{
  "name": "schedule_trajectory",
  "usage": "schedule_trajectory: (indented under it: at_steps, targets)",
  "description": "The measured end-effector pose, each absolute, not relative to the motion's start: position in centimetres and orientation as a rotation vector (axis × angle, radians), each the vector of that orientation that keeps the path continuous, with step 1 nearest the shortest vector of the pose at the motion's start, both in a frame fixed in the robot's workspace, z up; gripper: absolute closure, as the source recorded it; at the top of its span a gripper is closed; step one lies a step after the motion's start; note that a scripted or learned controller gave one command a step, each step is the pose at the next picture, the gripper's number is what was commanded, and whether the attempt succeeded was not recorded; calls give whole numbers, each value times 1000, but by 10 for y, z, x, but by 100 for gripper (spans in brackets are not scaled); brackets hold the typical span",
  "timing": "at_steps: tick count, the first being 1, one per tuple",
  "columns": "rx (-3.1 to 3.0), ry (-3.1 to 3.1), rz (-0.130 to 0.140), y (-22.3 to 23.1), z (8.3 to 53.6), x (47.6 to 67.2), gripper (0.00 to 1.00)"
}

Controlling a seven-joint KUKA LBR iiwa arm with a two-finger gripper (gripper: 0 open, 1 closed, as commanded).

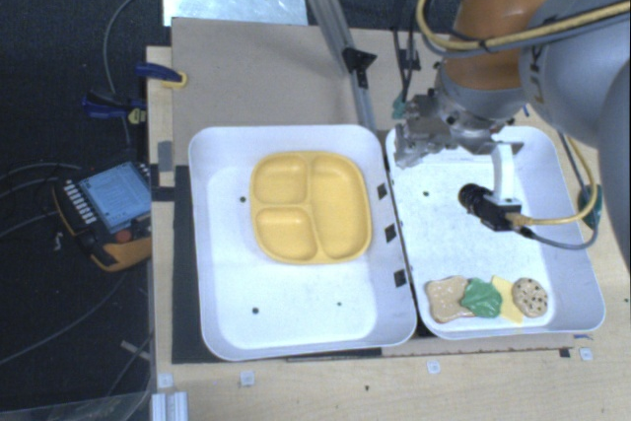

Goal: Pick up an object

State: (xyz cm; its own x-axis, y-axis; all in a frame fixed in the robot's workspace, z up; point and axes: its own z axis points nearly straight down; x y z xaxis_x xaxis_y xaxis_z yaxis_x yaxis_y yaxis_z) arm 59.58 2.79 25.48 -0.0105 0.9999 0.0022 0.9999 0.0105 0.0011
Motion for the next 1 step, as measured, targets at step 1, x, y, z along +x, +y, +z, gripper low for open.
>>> schedule_trajectory:
  at_steps: [1]
  targets:
    - [-2209, -2232, -1, 84, 236, 590, 100]
